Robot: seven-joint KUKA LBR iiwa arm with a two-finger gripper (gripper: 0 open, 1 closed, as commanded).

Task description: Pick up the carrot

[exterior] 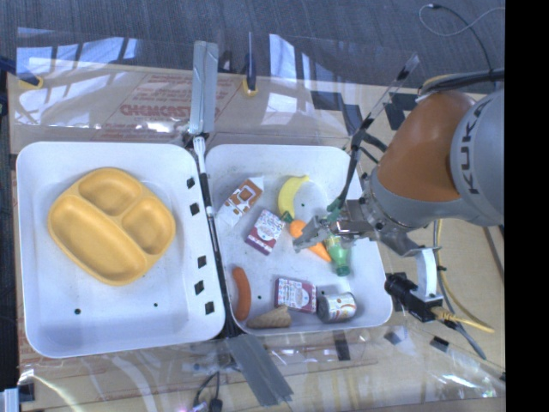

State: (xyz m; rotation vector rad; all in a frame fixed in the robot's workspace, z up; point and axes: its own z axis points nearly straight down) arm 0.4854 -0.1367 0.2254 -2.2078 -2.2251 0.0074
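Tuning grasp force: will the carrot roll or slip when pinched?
Carrot looks small, smooth and tapered, so it may squirt out. Probably light, rigid plastic. It is crowded by the green bottle and banana, so a nudge could shift those.

A single grey robot arm (476, 157) reaches in from the right side of the right-hand bin (257, 157), its landmark here. A broad orange band (425, 148) wraps the arm just above the wrist, which hangs over the bin's right wall. From the wrist the arm slopes down and leftward, ending in a small metal pincer (310, 239) low over the middle of that bin, right of its centre. The pincer points left. Its fingers are too small and cluttered to read.
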